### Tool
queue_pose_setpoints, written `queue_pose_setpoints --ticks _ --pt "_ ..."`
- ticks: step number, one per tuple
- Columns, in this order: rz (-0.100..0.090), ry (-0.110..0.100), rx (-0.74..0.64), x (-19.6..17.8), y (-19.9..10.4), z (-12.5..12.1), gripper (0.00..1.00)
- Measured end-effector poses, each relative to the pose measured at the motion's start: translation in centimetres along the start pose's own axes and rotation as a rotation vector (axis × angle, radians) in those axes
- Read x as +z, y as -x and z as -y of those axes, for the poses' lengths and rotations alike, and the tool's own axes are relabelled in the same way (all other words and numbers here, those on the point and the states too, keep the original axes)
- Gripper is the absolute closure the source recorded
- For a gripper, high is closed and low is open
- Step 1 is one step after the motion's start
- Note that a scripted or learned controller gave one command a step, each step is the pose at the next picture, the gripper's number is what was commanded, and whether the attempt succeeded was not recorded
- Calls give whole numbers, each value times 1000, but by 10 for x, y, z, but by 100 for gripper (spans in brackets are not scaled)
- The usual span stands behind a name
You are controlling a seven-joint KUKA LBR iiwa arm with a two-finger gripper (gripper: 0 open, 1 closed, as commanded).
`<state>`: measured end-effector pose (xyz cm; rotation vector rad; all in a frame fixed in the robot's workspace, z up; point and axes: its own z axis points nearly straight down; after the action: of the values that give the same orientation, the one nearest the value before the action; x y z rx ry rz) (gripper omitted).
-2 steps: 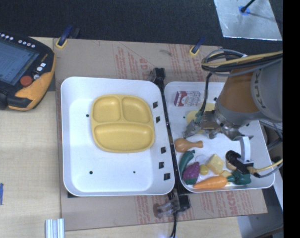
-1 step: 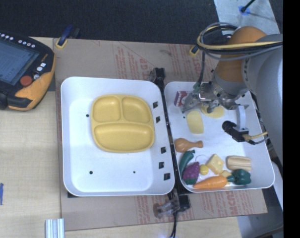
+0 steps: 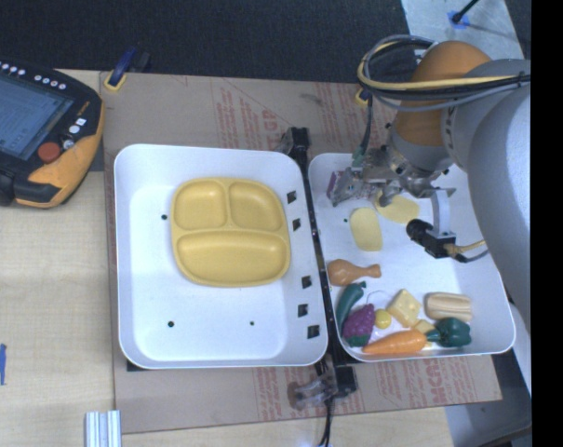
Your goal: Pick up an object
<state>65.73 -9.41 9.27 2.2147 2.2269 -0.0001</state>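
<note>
Bench (image 3: 58,277) with two bins (image 3: 137,250)

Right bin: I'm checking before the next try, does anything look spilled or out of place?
Nothing stands out. The toy food lies inside the right bin, and the yellow plate sits flat in the left bin.

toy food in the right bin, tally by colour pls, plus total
Right bin:
Yellow: 4 - pale piece, piece by the gripper, wedge, small ball
Brown/tan: 2 - drumstick, bread roll
Green: 2 - pepper, broccoli
Purple: 1 - grapes
Orange: 1 - carrot
Total: 10
</note>
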Motion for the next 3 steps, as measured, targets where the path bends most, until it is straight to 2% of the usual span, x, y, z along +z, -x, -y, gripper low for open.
queue_pose_setpoints --ticks 1,2,3 --pt "-1 -10 4 1 10 68 0" --pt "0 2 0 0 4 12 0" --pt "0 0 -1 -3 4 0 0"
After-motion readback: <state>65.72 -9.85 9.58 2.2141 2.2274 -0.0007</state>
